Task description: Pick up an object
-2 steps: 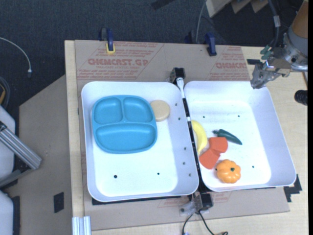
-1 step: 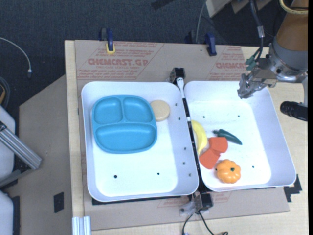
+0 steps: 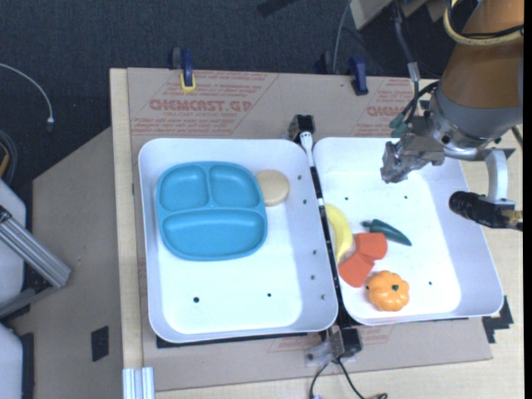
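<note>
The arm (image 3: 482, 65) came in from the right side and hung above the right bin (image 3: 453, 248), with its orange band near the top corner of the view. The gripper (image 3: 397, 166) was over the far part of this bin, above bare white floor, and it pointed down and a little to the left. How far the jaws were open I cannot tell, because the grey parts ran together at this angle; nothing could be seen between them. The objects to pick lay in the near left part of the right bin, well apart from the gripper. A banana (image 3: 337, 229) lay along the left wall of the bin. Just beside it were two red pieces (image 3: 364, 258), one touching the other, and a dark green pepper (image 3: 389, 232) lay at the upper edge of them, pointing to the right. A small orange pumpkin (image 3: 388, 291) sat nearest to the camera, touching the lower red piece. In the left bin (image 3: 241, 306) a blue tray (image 3: 212, 210) with three compartments lay flat in the far left part, and a pale round cookie (image 3: 273, 187) lay against its right upper corner. Both bins stood side by side on a brown board (image 3: 249, 98), which was held by blue clamps (image 3: 184, 66) at its far edge.
</note>
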{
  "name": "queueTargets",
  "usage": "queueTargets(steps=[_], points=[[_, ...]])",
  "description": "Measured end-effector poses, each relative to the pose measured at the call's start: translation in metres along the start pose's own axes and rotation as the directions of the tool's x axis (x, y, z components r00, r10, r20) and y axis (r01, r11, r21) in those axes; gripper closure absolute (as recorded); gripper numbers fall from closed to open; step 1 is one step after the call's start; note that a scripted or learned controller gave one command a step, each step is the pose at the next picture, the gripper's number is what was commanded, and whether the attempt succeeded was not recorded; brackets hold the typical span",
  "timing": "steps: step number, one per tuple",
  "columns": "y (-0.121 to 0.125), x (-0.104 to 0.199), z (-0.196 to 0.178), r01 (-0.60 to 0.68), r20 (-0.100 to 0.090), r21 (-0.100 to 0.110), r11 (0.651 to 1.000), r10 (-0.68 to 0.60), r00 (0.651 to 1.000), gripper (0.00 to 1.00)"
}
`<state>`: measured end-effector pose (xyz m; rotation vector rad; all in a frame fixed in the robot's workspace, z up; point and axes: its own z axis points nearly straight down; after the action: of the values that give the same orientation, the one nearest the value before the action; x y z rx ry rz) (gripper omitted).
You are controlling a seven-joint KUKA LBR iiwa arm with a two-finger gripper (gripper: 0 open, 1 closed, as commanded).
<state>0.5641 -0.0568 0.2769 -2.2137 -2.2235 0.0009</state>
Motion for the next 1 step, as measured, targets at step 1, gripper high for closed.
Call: queueTargets(steps=[1], points=[[-0.0093, 0.0511, 0.0209, 0.001, 0.000, 0.001, 1.000, -0.001, 1.000, 1.00]])
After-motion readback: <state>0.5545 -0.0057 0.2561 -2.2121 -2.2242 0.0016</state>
